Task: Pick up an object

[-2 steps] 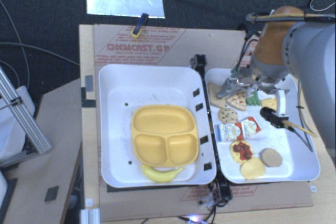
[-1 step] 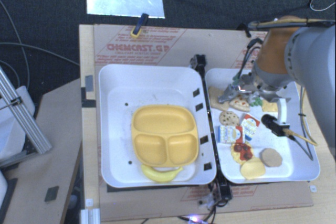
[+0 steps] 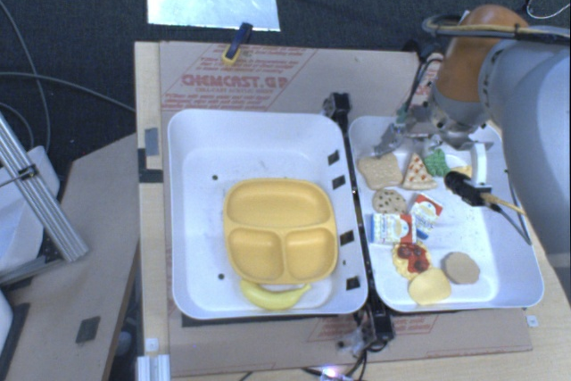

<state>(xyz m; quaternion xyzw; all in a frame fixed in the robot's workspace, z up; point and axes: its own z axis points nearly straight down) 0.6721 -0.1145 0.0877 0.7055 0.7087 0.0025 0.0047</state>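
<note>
In the camera view, the arm (image 3: 500, 58) reached in from the right over the far end of the right bin (image 3: 513, 281), its gripper (image 3: 412, 131) low above a toast slice (image 3: 380, 169) and a pizza slice (image 3: 417, 172); whether it was spread or pressed together could not be told. The left bin (image 3: 192, 219) held a yellow divided tray (image 3: 280, 227) with a banana (image 3: 272, 294) beside its near edge.

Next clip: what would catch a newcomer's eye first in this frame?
Probably the yellow divided plate in the middle of the left bin, with a banana lying along its near edge. Then the jumble of toy food in the right bin: a pizza slice, a cookie and small packets. The grey arm with its orange band reaches in over that bin's far end.
</note>
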